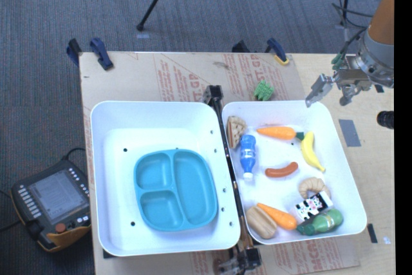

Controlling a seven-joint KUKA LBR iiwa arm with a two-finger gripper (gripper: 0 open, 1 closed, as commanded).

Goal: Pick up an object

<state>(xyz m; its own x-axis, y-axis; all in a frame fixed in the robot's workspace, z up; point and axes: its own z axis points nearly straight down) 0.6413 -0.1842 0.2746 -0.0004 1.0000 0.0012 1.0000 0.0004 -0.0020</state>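
The gripper is seen above the far right corner of the right bin, its fingers spread wide with nothing between them. The toy food (carrot, banana, sausage) is left lying inside that bin.

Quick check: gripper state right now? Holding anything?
Gripper: open, holding nothing, above the far right corner of the right bin.
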